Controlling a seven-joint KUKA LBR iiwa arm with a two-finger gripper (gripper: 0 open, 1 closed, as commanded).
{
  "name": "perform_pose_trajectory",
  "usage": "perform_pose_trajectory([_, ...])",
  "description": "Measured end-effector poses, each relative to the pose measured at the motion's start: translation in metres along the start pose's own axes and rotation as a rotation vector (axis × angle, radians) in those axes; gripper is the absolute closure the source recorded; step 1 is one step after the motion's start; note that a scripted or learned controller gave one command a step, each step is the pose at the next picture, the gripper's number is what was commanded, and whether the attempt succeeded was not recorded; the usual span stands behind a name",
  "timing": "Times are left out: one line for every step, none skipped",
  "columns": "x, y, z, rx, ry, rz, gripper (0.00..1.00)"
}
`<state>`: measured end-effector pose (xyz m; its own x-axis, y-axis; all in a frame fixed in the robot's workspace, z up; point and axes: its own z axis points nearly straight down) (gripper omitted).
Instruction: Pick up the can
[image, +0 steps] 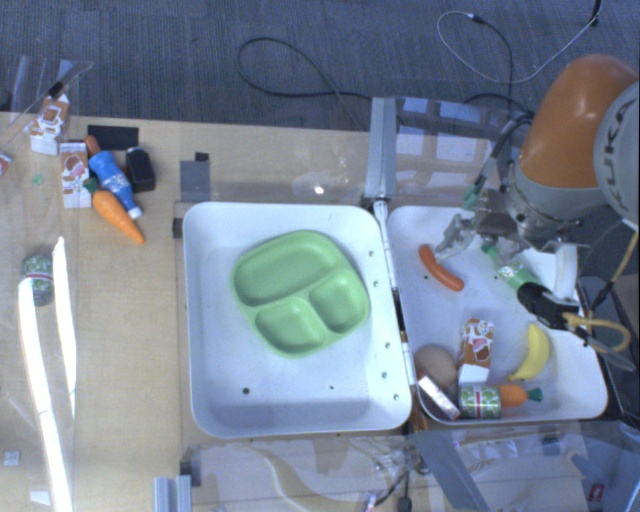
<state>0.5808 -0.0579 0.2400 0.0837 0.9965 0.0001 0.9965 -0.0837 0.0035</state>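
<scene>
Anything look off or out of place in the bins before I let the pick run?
Nothing is spilled or broken. The can lies on its side in the right bin's near corner, packed against a carrot, a small carton and a brownish round item. The claw hangs over the bin's far end, near the sausage, well away from the can.
</scene>
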Motion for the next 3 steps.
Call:
perform_pose_trajectory([0.0,0.0,0.0,0.0,0.0,0.001,0.0])
perform_pose_trajectory([-0.051,-0.043,0.126,0.001,0.001,-0.192,0.0])
perform_pose_trajectory([-0.076,-0.045,0.151,-0.004,0.003,-0.01,0.0])
